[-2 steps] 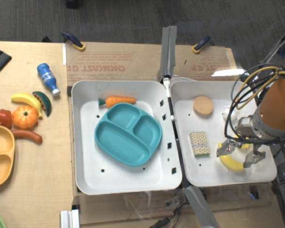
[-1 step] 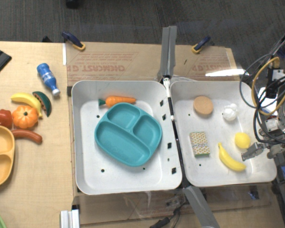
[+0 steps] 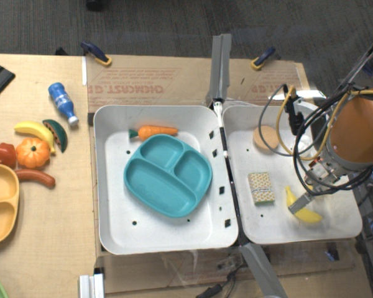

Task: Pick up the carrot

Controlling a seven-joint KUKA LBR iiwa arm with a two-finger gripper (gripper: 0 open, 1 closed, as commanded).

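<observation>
Yellow piece (image 3: pixel 307 214) touches the pincer (image 3: pixel 300 202); its spread I cannot tell. Carrot (image 3: pixel 156 131) lies well apart.

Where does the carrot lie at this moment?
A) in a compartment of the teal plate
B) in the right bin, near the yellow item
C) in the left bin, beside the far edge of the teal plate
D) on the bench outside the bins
C: the carrot lies on the floor of the left bin, just beyond the far rim of the teal plate, not in any compartment.
</observation>
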